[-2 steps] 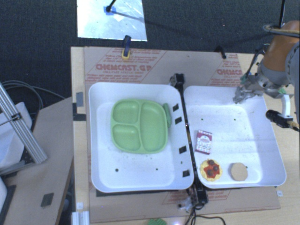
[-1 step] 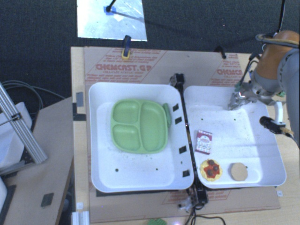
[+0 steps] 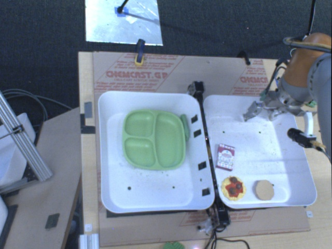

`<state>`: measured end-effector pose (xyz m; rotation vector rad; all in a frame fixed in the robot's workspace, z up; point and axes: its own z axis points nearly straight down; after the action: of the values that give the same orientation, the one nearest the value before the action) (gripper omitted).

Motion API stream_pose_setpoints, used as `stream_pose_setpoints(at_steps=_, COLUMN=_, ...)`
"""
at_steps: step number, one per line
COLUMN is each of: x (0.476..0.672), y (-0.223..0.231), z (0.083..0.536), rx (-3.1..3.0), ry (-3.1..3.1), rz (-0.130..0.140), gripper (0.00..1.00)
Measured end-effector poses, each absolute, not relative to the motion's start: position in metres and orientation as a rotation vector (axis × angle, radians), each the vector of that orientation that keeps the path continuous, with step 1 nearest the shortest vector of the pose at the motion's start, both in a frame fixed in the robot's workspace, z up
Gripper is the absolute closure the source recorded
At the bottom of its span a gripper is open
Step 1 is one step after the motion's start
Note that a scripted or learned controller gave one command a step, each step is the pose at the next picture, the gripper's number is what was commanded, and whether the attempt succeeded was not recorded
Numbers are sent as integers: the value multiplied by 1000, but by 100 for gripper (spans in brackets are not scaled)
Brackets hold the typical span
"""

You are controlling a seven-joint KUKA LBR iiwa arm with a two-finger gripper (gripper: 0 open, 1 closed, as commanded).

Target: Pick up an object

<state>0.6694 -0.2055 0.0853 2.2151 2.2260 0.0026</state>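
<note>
Showed, from above and at a slant, two white bins side by side on a brown surface (image 3: 155, 74).

Held in the left bin (image 3: 111, 191) one green divided plate (image 3: 154, 139), flat on the floor.

Held in the right bin (image 3: 270, 149) three small things, all toward the near left corner: a red-and-white packet (image 3: 225, 156) close to the inner wall; just nearer than it, a yellow round tart (image 3: 233, 187) with a red top; beside that, slightly apart, a tan disc (image 3: 264, 190).

Showed the arm (image 3: 306, 71) reaching in from the right, grey with an orange band, and the gripper (image 3: 262, 109) poised over the far end of the right bin, well apart from all three things. Appeared to have its fingers spread, with nothing between them.

Judged the packet the likeliest pick: light, probably thin card or foil, flat on the floor, so hard to get under. Would best be pinched across its narrow width, fingers straddling the two long edges. Could slide on the smooth plastic or crumple if squeezed hard.

Judged the tart and disc also light, and probably stiff moulded toys. Would call for a grip across the full round, centred, since an off-centre squeeze could shoot either one sideways. Left little room between tart and disc for a finger, so would favour closing along the near-far line rather than left-right.

Judged the plate stiff but too broad to span; would need taking by the rim.
</note>
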Motion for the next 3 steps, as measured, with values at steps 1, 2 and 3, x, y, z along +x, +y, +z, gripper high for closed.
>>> stream_pose_setpoints(at_steps=1, x=598, y=-206, z=84, rx=2225, ry=2223, rz=-3, gripper=0)
stream_pose_setpoints(at_steps=2, x=602, y=-206, z=96, rx=2215, ry=2220, rz=5, gripper=100)
stream_pose_setpoints(at_steps=3, x=673, y=-206, z=126, rx=2207, ry=2221, rz=9, gripper=100)
